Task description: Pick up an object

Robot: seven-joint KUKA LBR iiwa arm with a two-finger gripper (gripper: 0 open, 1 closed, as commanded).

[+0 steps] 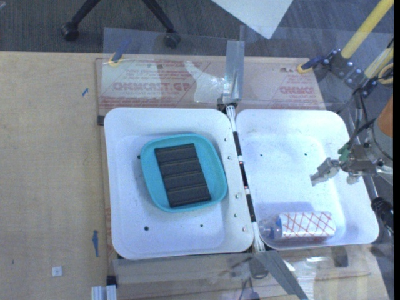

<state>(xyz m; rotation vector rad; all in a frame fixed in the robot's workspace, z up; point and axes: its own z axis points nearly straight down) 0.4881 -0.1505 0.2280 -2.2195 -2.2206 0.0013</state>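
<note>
Teal dish [150, 186] in left bin [119, 230], bottle [300, 225] right.

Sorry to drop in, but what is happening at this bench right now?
A robot arm reaches in from the right, its gripper hovering over the right bin. A clear bottle with a red-patterned label lies on its side at that bin's near edge, untouched. The left bin holds a teal tray with a dark ridged block.

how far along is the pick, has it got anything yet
Nothing looks picked yet. The bottle lies on its side at the near edge of the right bin, and the teal tray sits flat in the left bin. The tool is over the right bin, apart from the bottle. Reaching, grasping and lifting remain.
</note>
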